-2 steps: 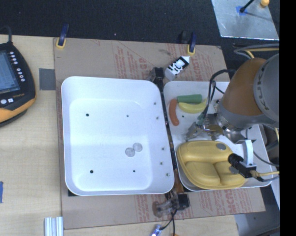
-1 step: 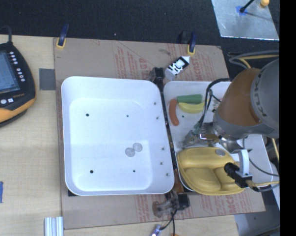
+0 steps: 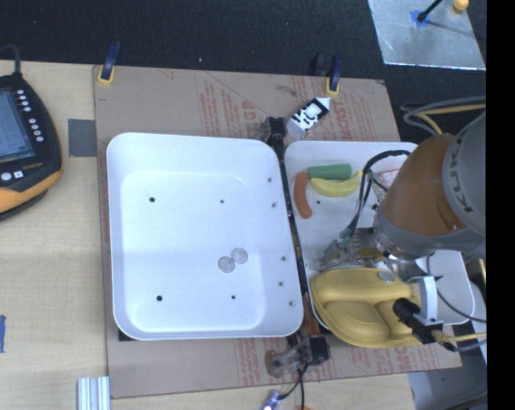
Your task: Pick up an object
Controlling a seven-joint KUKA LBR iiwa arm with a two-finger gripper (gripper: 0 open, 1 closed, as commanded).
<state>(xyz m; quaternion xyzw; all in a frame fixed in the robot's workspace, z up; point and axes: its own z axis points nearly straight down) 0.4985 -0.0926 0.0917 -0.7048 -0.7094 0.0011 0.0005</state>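
Observation:
The right bin (image 3: pixel 322 154) holds a green block (image 3: pixel 329 172) lying against a yellow banana (image 3: pixel 334 186), with a thin orange-red sausage shape (image 3: pixel 301 195) to their left. A large yellow hollow object with a handle (image 3: pixel 364 306) lies at the bin's near end. The arm's orange band (image 3: pixel 415 195) and grey wrist hang over the bin's right half. The gripper (image 3: pixel 351 248) points down just above the large yellow object's upper edge, mostly hidden under the wrist. I see nothing held in it.
The left bin (image 3: pixel 137 156) contains two small grey discs (image 3: pixel 233 260). A teach pendant (image 3: pixel 14 148) rests on the bench at the far left. A black-and-white tag (image 3: pixel 309 114) lies on the cardboard behind the bins. Cables run along the right side.

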